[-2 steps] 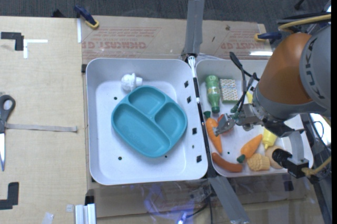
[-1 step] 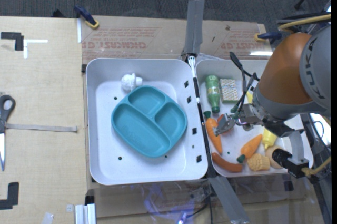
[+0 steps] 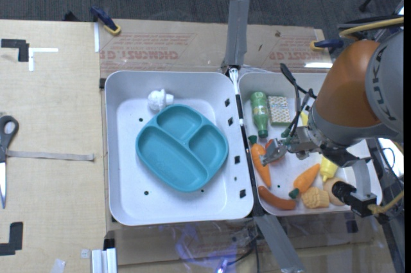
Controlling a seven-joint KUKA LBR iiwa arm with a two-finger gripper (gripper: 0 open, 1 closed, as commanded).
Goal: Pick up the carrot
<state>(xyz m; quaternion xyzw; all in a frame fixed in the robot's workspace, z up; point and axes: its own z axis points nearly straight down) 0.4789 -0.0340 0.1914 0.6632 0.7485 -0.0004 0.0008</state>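
Two carrots are lying in the right bin. Pincer is hovering spread open just beside the left carrot, gripping nothing. Green bottle is lying just behind.

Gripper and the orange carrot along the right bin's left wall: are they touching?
Cannot tell. In the camera view the gripper sits right beside the orange carrot, overlapping its edge, but the slanted angle shows neither contact nor gap.

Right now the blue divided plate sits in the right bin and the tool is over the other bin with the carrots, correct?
Not quite: the blue divided plate sits in the left bin, as the camera view shows. The tool is over the right bin, beside the carrots.
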